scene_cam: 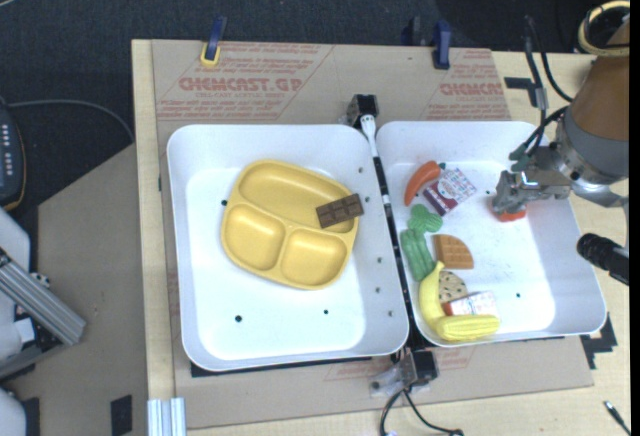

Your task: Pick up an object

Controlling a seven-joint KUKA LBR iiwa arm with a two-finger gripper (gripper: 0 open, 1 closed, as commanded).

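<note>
While low in right bin, end effector (510, 196) covers red obj (511, 214).

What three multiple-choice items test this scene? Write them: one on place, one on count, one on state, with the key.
1. Where does the chocolate bar lie?
A. On the yellow tray's rim
B. Beside the banana
C. On the bench outside the bins

2. How many compartments has the yellow tray?
A. Two
B. Three
C. Five

3. Where is the tool?
A. Over the left bin
B. Low in the right bin, at a red object
C. Raised above the clamps

Key: A, the bar rests on the tray's right edge; B, three hollows show; B, it sits at the red piece.
</note>
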